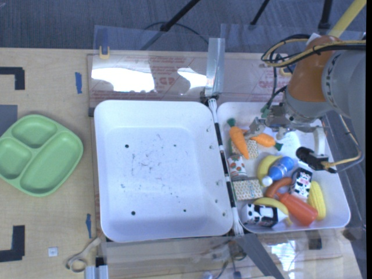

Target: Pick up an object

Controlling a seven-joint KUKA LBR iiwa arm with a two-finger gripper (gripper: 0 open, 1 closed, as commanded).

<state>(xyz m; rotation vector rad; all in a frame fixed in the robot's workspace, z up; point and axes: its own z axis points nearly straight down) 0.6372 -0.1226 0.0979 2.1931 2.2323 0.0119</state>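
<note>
My gripper (272, 125) hangs low over the far end of the right bin (337, 211), close above a small orange carrot (264, 139). I cannot tell what state it is in, and I cannot tell if anything is caught in it.

The things I could pick all lie in this bin. A bigger carrot (238, 141) lies just left of the small one. Nearer the middle are a yellow banana (265, 165) and a blue bottle (282, 168), touching each other. Behind them sit a red-orange toy (299, 209), a corn cob (317, 197) and a black-and-white cow toy (261, 214). The left bin (110, 118) is beside them.

I think these are toy foods, so they should be light and not break. The small carrot looks smooth and hard, so it may slip. I would take it across its thick middle, not the thin tip. It lies apart from the pile, so nothing should get bumped.
</note>
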